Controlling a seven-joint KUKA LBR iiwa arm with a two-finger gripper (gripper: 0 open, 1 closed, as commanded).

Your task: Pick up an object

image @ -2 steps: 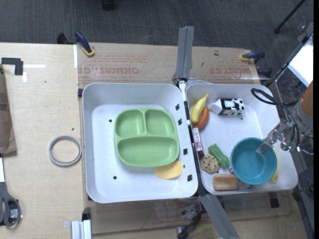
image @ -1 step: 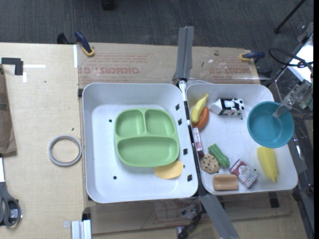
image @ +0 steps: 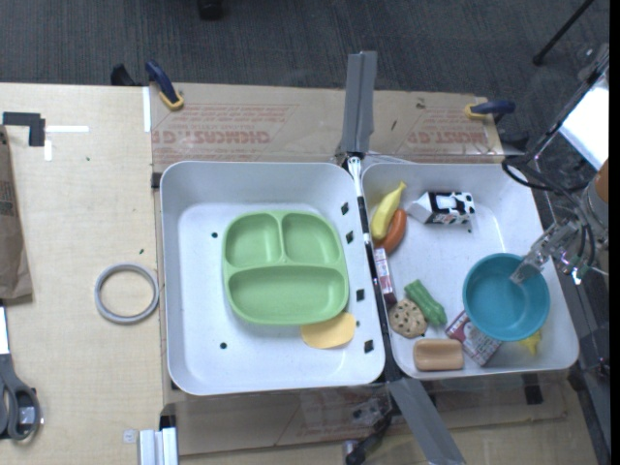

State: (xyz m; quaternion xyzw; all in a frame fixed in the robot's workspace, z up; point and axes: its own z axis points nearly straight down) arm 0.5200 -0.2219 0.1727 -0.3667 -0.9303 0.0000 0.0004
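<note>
The right bin (image: 484, 187) holds a blue bowl (image: 504, 298), a yellow banana (image: 387, 204), an orange piece (image: 395, 227), a black-and-white carton (image: 449, 208), a green pickle (image: 424, 302), a cookie (image: 407, 319), a tan bun (image: 438, 355) and a red-and-white packet (image: 473, 341). A thin wrapped bar (image: 381, 270) lies along the bin's left wall. My gripper (image: 539, 258) hangs at the right side of this bin, over the bowl's upper right rim. Nothing shows in its grasp.
The left bin (image: 184, 260) carries a green divided plate (image: 286, 266) and a yellow chip (image: 327, 332). On the bench to the left lie a tape ring (image: 127, 292), scissors (image: 17, 410) and a brown bag (image: 12, 231). Cables (image: 552, 177) hang beside the right bin.
</note>
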